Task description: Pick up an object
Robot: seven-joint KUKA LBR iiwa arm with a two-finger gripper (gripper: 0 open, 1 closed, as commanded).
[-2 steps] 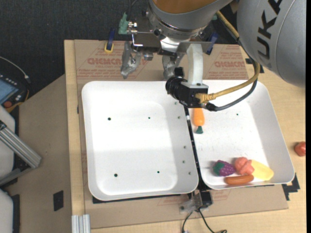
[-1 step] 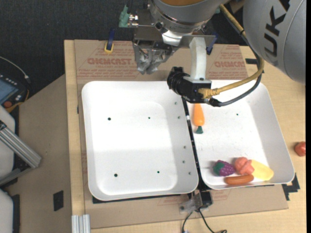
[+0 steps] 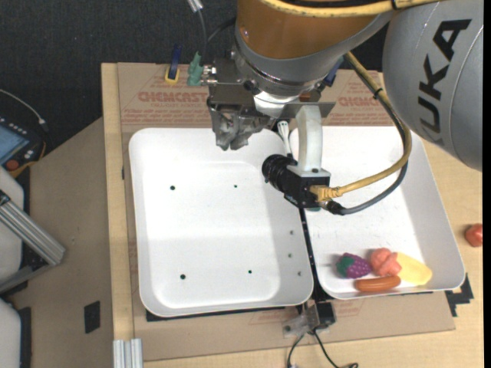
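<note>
End effector over the left bin, nothing picked yet.

The shallow white left bin (image 3: 207, 244) lay under the grey end effector (image 3: 234, 135), whose grip I couldn't judge; small plastic toy foods (image 3: 381, 271) waited untouched in the right bin's (image 3: 430, 221) near corner.

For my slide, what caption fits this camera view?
End effector above the left bin; toy foods sit in the right bin.

Grey arm (image 3: 322, 21) reaching in, end effector (image 3: 234, 133) pointing down
</note>
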